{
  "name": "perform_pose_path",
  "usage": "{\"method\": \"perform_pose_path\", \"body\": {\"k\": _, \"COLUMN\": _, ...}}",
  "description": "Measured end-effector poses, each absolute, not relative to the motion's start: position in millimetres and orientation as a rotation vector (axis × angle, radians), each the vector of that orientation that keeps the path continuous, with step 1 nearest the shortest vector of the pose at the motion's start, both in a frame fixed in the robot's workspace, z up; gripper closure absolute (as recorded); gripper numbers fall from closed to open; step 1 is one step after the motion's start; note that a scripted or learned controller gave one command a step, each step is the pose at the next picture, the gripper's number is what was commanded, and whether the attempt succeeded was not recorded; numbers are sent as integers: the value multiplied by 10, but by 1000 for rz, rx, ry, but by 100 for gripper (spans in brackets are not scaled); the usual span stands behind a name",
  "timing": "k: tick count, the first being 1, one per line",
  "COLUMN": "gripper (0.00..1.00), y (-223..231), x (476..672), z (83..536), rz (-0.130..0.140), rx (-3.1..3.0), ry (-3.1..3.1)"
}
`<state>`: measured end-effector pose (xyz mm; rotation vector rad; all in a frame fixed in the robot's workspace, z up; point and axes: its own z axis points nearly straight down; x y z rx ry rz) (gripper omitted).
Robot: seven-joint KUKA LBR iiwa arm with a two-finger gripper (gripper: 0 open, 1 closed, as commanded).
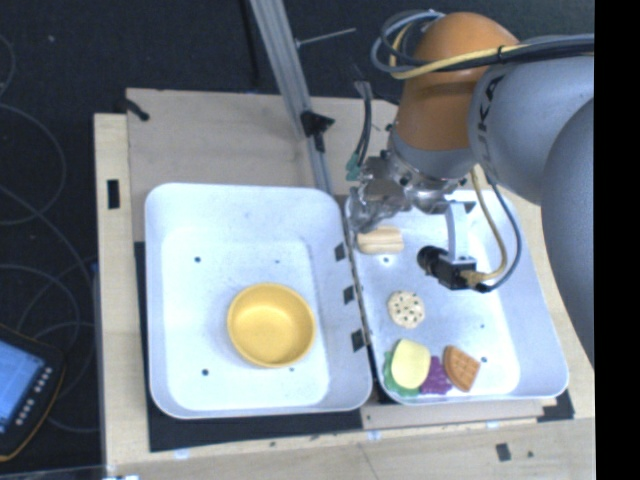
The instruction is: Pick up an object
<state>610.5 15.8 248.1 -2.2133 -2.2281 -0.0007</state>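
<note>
Currently the gripper (375,208) is seen at the upper-left corner of the right bin (520,358), hard against the divider shared with the left bin (180,268). A short beige block (380,240), cylinder-like, lies just below the gripper, touching or nearly touching its lower end; contact cannot be confirmed. The block's long axis runs roughly left-right, across the divider line, so a closing direction along the divider would be needed to span its short side.

Jaw state cannot be told: the wrist and cabling hide the tips, and the block is not seen between them, so no hold is claimed.

Other candidates sit farther down from the block in the same bin: a speckled cookie (405,309) below it, then a yellow-green toy fruit (409,364), a purple piece (436,376) and an orange waffle-like piece (461,367) clustered at the bottom edge. A yellow bowl (270,324) rests well left of the block, in the left bin.

Judged nearest and likeliest target: the block.
</note>
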Motion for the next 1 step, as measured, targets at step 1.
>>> {"method": "perform_pose_path", "body": {"k": 1, "gripper": 100, "y": 726, "x": 5935, "z": 2386, "rz": 0, "rx": -2212, "ry": -2229}}
